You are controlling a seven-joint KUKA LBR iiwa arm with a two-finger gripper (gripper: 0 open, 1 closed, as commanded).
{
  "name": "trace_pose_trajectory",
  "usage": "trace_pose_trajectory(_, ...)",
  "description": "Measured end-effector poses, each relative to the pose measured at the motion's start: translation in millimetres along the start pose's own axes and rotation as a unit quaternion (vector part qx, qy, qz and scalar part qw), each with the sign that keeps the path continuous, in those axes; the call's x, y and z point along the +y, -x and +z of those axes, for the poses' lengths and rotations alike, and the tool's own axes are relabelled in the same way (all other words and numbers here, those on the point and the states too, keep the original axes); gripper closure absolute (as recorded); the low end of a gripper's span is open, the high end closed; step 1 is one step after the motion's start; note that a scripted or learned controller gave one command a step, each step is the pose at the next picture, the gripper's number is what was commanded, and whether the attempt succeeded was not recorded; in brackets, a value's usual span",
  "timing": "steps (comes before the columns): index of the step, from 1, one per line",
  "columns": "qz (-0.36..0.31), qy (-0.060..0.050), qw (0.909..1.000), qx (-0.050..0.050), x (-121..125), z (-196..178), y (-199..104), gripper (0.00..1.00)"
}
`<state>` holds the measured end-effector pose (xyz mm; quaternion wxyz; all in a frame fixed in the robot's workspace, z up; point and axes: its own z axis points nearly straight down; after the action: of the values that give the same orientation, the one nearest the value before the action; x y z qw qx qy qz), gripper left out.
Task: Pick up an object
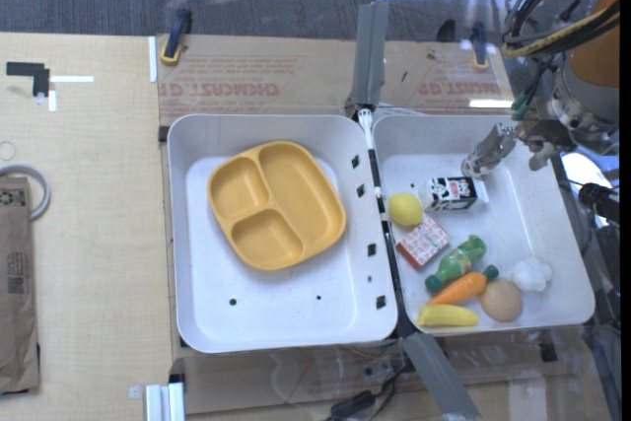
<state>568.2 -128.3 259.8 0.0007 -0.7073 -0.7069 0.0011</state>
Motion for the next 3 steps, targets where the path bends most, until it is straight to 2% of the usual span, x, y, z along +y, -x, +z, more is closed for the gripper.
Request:
trace_pose_trajectory(1, 0.056, -0.001, 0.9984, 0.0, -11.2, 2.8, -13.3, 0.0)
trace_pose_trajectory(2, 0.009, 0.0, 1.0, 0.0, 23.8, 105.6, -19.5, 0.0)
trace_pose_trajectory(3, 0.003, 0.001, 1.0, -0.001, 14.3, 68.5, -95.2, 0.0)
